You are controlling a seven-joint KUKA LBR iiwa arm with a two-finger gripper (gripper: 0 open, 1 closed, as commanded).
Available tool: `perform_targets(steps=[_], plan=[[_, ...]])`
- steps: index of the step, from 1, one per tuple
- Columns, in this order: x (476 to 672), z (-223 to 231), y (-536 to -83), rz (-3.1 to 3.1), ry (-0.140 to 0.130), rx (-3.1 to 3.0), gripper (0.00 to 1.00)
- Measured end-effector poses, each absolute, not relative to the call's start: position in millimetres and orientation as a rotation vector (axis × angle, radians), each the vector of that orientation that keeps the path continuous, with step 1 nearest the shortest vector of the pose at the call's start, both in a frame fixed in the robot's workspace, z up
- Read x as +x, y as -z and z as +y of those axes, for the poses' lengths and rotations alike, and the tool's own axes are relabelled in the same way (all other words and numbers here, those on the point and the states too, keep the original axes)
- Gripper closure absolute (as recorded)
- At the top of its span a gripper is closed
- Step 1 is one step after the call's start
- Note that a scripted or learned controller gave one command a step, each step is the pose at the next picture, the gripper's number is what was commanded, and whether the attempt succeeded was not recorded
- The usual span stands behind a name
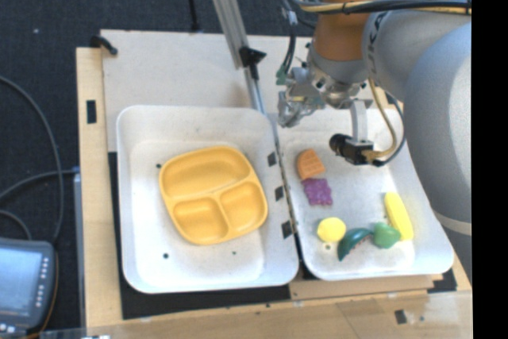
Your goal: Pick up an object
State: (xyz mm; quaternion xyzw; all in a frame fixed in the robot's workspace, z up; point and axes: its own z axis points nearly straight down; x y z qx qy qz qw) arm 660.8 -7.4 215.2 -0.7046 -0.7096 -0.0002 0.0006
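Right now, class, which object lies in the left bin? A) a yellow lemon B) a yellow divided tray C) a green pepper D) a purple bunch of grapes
B: the yellow divided tray sits alone in the left bin, while the small toy foods all lie in the right bin.

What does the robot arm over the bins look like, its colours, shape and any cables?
The arm is bulky and rounded, light grey, with a glossy orange band above the wrist. Grey and dark cables loop over the band, and a thin yellowish one curves beside the wrist. The gripper is a small metallic grey assembly with green touches.
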Motion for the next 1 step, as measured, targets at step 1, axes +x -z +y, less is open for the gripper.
perform_targets(steps=[1], plan=[[665.9,42.5,-225.9,-2.23,0.004,-2.213,1.0]])
